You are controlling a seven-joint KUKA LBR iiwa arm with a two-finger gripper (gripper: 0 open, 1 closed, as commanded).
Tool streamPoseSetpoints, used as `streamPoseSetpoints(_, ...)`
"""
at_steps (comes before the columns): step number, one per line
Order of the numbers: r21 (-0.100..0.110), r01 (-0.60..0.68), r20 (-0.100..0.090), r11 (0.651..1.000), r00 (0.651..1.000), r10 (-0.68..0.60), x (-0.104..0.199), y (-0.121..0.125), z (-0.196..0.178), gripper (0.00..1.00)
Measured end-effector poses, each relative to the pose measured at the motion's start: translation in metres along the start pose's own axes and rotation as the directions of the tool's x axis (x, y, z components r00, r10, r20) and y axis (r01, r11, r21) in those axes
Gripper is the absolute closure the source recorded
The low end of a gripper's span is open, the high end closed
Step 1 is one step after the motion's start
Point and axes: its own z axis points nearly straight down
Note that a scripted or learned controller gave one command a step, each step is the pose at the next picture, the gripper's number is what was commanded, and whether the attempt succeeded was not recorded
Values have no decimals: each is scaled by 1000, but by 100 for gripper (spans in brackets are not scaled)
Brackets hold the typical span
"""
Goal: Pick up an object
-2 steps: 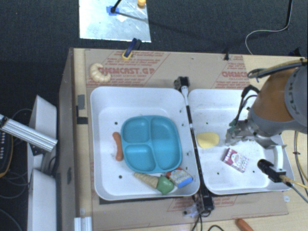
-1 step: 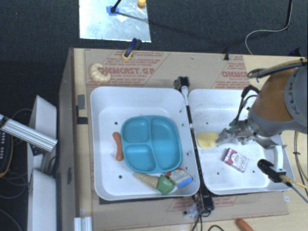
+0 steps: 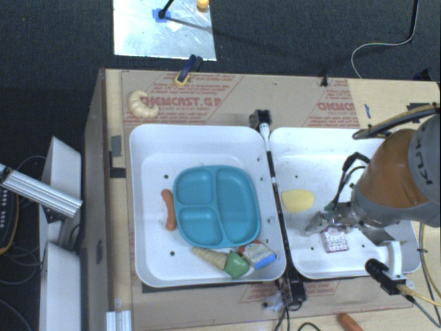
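My gripper (image 3: 329, 227) hangs low in the right bin (image 3: 303, 143), under the arm's orange band. A small pink and white packet (image 3: 335, 241) lies right beneath its fingers. A pale yellow oval piece (image 3: 298, 200) rests to the gripper's left on the same bin floor. In the left bin (image 3: 151, 150) sit a blue divided plate (image 3: 216, 206), an orange-red sausage (image 3: 169, 209), a cone-shaped piece (image 3: 210, 256), a green block (image 3: 236, 265) and a small blue and white packet (image 3: 260, 255).
A black divider (image 3: 271, 178) runs between the two bins. A cream curled object (image 3: 142, 103) and a blue and yellow clip (image 3: 186, 69) lie on the cardboard behind the bins. An orange stick (image 3: 350, 321) lies at the bench's front edge. Cables cross the far right.
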Motion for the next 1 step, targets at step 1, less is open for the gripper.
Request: streamPoseSetpoints(1,-1,-1,2,1000,1000,1,-59,0,0,0)
